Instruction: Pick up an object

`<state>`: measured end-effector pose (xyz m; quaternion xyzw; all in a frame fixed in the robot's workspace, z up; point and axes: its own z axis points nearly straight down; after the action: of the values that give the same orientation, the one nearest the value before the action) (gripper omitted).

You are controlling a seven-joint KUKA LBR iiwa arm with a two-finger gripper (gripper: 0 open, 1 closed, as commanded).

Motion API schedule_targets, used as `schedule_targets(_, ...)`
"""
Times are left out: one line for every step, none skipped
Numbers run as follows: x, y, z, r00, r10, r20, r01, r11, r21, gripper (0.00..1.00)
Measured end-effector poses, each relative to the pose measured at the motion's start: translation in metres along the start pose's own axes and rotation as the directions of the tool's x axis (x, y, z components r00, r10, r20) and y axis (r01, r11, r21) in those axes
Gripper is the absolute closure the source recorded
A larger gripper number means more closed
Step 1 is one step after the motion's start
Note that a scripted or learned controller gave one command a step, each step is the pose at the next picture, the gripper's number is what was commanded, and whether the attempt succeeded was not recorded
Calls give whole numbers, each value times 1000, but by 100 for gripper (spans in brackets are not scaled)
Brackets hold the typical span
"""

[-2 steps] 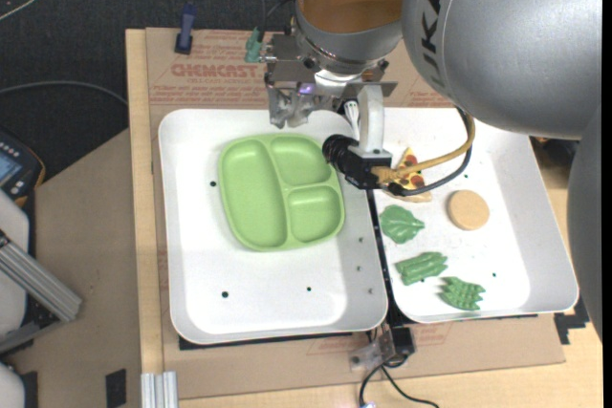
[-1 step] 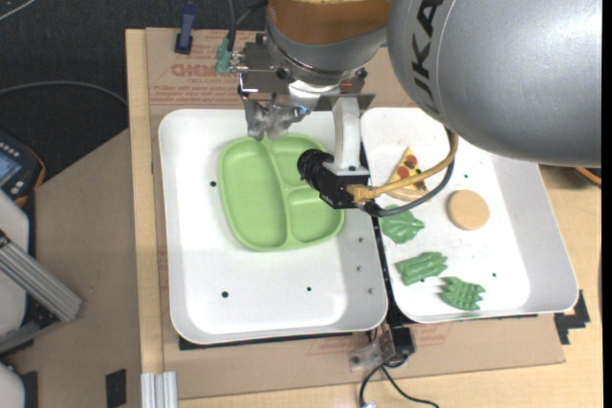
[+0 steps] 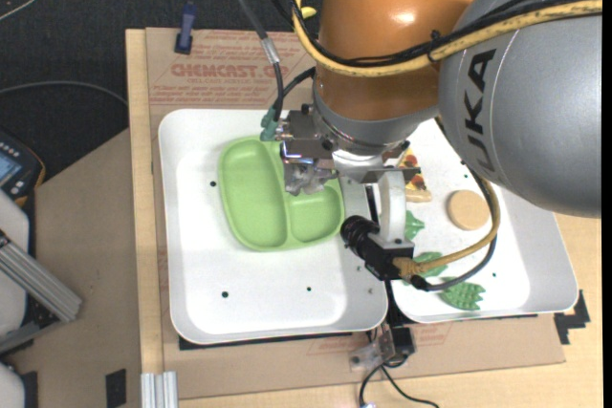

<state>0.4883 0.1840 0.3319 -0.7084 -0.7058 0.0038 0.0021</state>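
Dish (image 3: 256, 196), pale green and split into two compartments by a low ridge, lies flat in the left bin (image 3: 191, 301), toward its right half. It looks like moulded plastic: light, stiff, smooth enough to slip, and not fragile. The flat floor gives nothing to pinch, so the raised rim or the dividing ridge seems the sensible place to take hold, with one finger inside and one outside the wall. The gripper (image 3: 304, 172) hangs right over the dish's upper right part, near the ridge, at or close to the plastic; contact is hard to judge at this slant. Whether the fingers are open or closed I cannot tell, since the wrist and its fittings cover them, and nothing shows the dish gripped. The grey arm (image 3: 535, 100) with its orange band (image 3: 397, 14) fills the upper right. In the right bin (image 3: 550, 287) lie a tan disc (image 3: 468, 209), a green leafy piece (image 3: 461, 293) near the front edge, and a small orange-and-red item (image 3: 415, 186) partly hidden by the wrist. Both bins sit on a brown board (image 3: 153, 100) on the bench.
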Motion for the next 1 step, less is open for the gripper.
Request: schedule_targets(-87, 9, 91, 1000, 7, 3, -7, 1000, 3, 100)
